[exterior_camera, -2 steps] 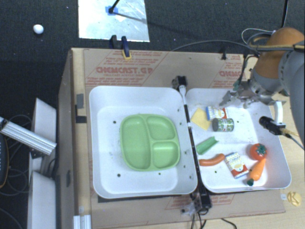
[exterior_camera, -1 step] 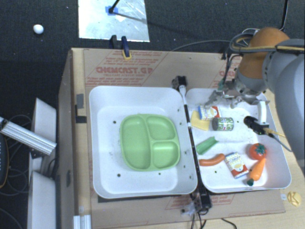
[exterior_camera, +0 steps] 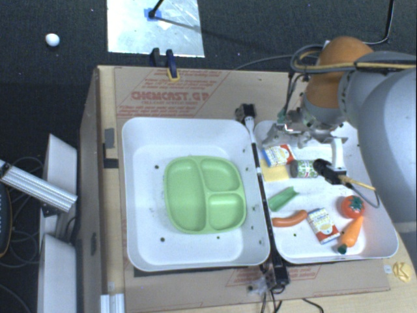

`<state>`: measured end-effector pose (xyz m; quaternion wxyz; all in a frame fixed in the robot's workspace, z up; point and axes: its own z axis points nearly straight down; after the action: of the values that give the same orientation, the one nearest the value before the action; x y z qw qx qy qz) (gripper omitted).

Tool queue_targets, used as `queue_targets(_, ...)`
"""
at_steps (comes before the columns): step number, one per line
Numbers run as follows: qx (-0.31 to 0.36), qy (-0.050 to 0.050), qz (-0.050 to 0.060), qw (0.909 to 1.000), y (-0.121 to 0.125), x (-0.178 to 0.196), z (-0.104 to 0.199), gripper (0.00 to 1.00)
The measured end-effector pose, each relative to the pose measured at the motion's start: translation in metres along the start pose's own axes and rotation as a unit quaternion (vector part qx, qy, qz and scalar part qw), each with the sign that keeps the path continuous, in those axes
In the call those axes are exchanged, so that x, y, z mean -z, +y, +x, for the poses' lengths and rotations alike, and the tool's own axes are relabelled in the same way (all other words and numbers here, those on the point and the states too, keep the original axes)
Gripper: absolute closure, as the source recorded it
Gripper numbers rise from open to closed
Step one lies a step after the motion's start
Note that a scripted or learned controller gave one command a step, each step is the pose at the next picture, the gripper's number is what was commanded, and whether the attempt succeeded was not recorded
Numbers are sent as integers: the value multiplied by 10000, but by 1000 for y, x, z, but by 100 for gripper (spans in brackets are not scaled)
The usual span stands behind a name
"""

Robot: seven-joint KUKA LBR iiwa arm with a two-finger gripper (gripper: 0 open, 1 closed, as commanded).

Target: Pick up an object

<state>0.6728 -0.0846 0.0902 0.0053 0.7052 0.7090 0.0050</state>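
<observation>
Objects for picking lie in the right bin (exterior_camera: 384, 240): a red-and-white packet (exterior_camera: 277, 154) on a yellow block (exterior_camera: 274, 172), a dark small jar (exterior_camera: 302, 169), a green pepper-like piece (exterior_camera: 281, 198), a sausage (exterior_camera: 288, 219), a small printed carton (exterior_camera: 322, 225), a tomato (exterior_camera: 352, 206) and a carrot (exterior_camera: 350, 232); their print is too small to read. The bench board (exterior_camera: 171, 96) reads "CHEMCAST". The left bin (exterior_camera: 140, 142) holds a green divided plate (exterior_camera: 204, 194). The gripper (exterior_camera: 306, 130) hangs over the right bin's far end; whether it is spread or closed cannot be told.

Plate (exterior_camera: 204, 194) pale green; tomato (exterior_camera: 352, 205) red (green stalk); bins (exterior_camera: 140, 150) white
</observation>
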Motion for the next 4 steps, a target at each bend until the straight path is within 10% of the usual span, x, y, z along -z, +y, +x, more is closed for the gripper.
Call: queue_targets(4,-18,5,3,10000,0,0,-17,0)
